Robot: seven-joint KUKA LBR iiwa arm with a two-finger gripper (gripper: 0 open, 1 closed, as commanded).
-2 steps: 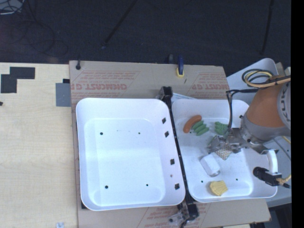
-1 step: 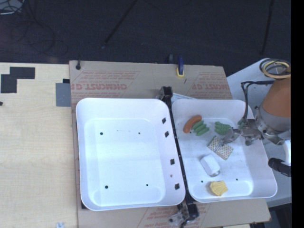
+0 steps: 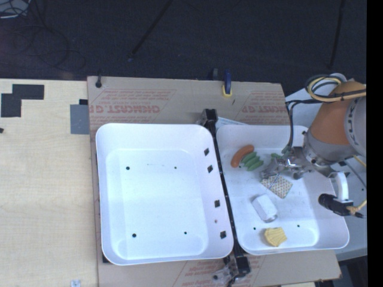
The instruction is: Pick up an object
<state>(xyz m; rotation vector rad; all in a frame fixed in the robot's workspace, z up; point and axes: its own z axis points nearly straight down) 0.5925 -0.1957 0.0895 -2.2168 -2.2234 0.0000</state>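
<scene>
Tabletop (image 3: 48,190) with two bins; right bin (image 3: 311,235) cluttered. Gripper (image 3: 281,167) low beside checkered packet (image 3: 277,186); finger state impossible to tell. Nothing lifted yet.

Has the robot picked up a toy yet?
Not yet, as far as I can see. The gripper is down in the right bin, beside the green toy and the checkered piece. Nothing looks lifted. The yellow item and white cylinder lie untouched. Grabbing and lifting remain.
</scene>
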